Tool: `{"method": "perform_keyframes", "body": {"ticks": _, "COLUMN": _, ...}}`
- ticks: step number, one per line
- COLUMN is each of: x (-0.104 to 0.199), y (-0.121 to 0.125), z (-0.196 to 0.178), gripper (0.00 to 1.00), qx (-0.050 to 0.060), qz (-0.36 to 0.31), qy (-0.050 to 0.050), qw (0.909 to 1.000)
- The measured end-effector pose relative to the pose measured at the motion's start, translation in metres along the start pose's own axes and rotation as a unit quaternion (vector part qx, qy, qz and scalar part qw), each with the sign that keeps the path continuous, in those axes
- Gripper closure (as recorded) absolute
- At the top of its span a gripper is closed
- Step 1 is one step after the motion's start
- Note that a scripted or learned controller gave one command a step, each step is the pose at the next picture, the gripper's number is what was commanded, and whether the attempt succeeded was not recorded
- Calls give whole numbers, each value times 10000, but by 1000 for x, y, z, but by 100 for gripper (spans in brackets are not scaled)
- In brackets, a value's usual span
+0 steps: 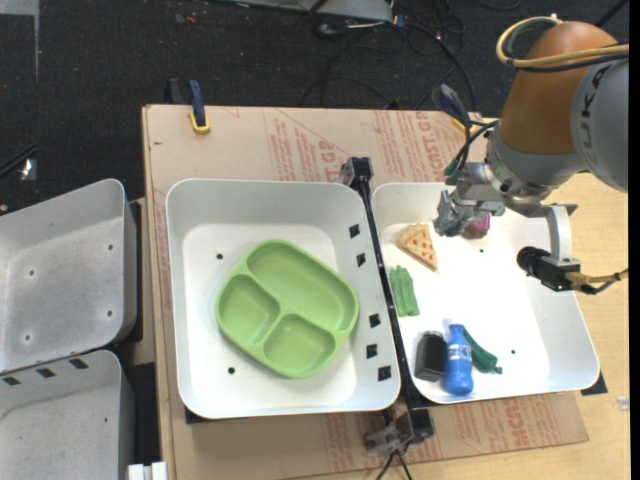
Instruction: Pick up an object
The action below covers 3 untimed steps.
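Observation:
My gripper (455, 218) hangs low over the far part of the right bin (540, 318), just above and right of an orange pizza-slice toy (420, 245). A small purple object (481, 224) shows right beside the gripper's tip, partly hidden by it; I cannot tell whether it is touched. Farther forward in the same bin lie a green pod-shaped piece (403, 290), a blue bottle (457, 358), a black block (430, 356) and a dark green strip (482, 353).
The left bin (190, 268) holds a light green divided plate (288, 308). A black divider (378, 268) runs between the two bins. Grey trays (60, 258) lie off the bench to the left.

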<state>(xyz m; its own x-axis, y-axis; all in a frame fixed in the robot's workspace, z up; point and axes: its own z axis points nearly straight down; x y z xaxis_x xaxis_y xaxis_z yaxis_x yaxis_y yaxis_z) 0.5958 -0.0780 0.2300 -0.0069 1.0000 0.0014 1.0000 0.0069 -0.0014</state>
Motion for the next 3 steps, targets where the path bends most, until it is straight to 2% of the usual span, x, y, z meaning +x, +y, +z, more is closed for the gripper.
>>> {"method": "perform_keyframes", "body": {"ticks": 1, "x": 51, "y": -1, "z": 10, "gripper": 100, "qx": -1, "qz": 6, "qy": -5, "qw": 10000}}
{"method": "perform_keyframes", "body": {"ticks": 2, "x": 106, "y": 10, "z": 14, "gripper": 100, "qx": -14, "qz": 2, "qy": -5, "qw": 10000}}
{"method": "perform_keyframes", "body": {"ticks": 3, "x": 154, "y": 7, "z": 18, "gripper": 100, "qx": -3, "qz": 2, "qy": -3, "qw": 10000}}
